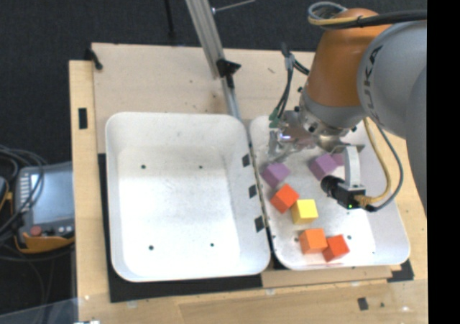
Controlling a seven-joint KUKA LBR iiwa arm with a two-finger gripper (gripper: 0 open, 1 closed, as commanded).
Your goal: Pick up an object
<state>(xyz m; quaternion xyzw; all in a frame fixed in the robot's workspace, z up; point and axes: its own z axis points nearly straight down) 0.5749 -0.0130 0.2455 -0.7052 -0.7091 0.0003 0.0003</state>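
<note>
The arm reaches over the right bin (388, 243), and its gripper (286, 141) hangs above the bin's back left part. Just in front of the gripper lies a purple block (274, 172). A second purple block (325, 165) lies to its right, partly under the wrist. An orange block (284, 197) and a yellow block (305, 210) sit together in the bin's middle. Nearer the front are another orange block (312, 241) and a red block (336, 247), touching each other. I see nothing between the fingers.
The left bin (180, 193) stands beside the right one, sharing a narrow gap. A slanted metal rail (205, 24) rises from the bench behind the bins. A black cable with a connector (341, 192) hangs from the wrist over the right bin.
</note>
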